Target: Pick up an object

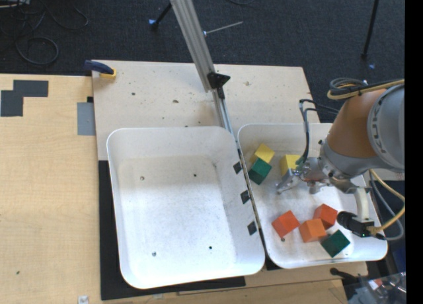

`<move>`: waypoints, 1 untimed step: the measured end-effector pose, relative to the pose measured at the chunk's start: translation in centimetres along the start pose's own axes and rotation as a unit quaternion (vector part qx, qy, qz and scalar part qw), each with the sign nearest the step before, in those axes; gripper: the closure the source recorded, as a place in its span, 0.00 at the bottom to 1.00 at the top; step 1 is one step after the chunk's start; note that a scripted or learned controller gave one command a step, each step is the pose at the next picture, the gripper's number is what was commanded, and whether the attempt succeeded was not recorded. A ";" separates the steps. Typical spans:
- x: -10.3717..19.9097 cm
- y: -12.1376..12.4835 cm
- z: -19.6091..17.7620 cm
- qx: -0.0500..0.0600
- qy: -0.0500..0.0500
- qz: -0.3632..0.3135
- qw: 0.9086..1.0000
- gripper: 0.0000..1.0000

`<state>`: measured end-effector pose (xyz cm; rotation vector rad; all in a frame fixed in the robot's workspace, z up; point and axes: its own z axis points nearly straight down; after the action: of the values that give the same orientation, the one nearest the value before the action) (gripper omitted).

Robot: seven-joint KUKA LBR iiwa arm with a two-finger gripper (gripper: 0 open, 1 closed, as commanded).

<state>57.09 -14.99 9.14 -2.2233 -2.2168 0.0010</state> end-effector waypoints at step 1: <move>-0.1 0.0 -1.0 0.000 0.001 0.003 1.000 1.00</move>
<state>57.06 -15.08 10.17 -2.2302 -2.2083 0.0001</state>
